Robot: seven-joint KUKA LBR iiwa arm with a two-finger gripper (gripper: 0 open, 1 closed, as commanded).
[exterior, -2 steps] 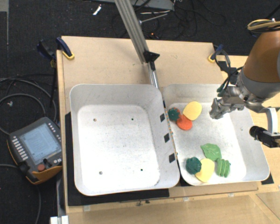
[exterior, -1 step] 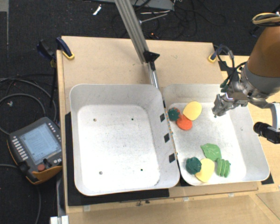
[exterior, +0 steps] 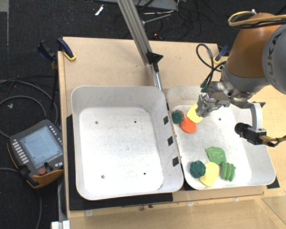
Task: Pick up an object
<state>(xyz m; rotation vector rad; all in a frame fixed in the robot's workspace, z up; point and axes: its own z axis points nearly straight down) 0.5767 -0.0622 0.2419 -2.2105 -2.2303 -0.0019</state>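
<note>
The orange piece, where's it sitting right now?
The orange piece lies in the right bin, near its upper left, touching a yellow piece just under the gripper.

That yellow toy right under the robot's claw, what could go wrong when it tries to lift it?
1. The pale yellow rounded toy touches the orange round toy and sits near a small dark green toy; the gripper may nudge or pinch the wrong one.
2. This cluster lies close to the right white bin's wall, so a toy could be pushed against it and slip free.
</note>
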